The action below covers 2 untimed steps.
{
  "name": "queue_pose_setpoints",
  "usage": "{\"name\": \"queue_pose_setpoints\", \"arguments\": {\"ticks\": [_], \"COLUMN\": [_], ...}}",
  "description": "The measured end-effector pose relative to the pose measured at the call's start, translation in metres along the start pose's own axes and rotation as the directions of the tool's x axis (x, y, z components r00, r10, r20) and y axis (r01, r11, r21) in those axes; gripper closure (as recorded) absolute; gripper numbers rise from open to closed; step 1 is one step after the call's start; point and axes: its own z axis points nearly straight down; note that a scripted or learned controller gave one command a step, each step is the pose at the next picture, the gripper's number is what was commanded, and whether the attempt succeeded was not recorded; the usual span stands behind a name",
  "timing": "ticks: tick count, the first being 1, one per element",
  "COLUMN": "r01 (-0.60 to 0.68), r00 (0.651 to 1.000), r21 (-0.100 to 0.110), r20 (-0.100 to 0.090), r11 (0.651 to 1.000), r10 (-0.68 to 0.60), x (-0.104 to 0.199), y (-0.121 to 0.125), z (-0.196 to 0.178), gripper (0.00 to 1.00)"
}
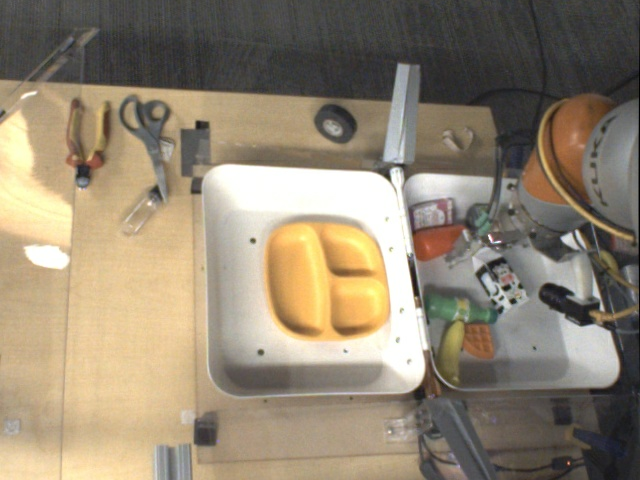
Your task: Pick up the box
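Box: a small white box [502,283] with dark printed patches lies in the right bin [590,363], a little above that bin's middle, in the right part of the frame.
Box axis: its long side runs on a diagonal, from upper left to lower right of the frame; it lies flat on the bin floor.
Gripper: the gripper [487,236] sits just above and left of the box, near it; whether it touches the box cannot be told.
Jaws: how far apart they stand cannot be told, and nothing can be seen held between them.
Arm: the grey arm with its orange band [570,158] enters at the upper right of the frame, over the right bin.
Right bin contents: a dark red packet [432,213] at the upper left corner, a red-orange item [437,243] below it, a green item [458,308], a yellow banana-like piece [451,348] and an orange waffle-patterned piece [479,343] at the lower left.
Left bin: the left bin [240,268] holds a yellow tray [327,278] with 3 compartments.
Surface: a pale wooden bench [100,318] carries both bins, side by side and touching.
Bench items: scissors [150,138] and pliers [85,138] at the upper left, a roll of black tape [336,123] above the left bin.
Room: dark carpet [250,18] fills the top of the frame.
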Motion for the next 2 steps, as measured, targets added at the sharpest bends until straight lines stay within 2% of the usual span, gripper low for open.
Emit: {"name": "queue_pose_setpoints", "arguments": {"ticks": [1, 2], "r01": [0.003, -0.059], "r00": [1.0, 0.998], "r21": [-0.006, -0.003], "r20": [0.002, 0.0], "r11": [1.0, 0.998], "r10": [-0.003, 0.059], "x": [0.001, 0.067], "y": [0.002, 0.069], "z": [-0.012, -0.134], "gripper": [1.0, 1.0]}}
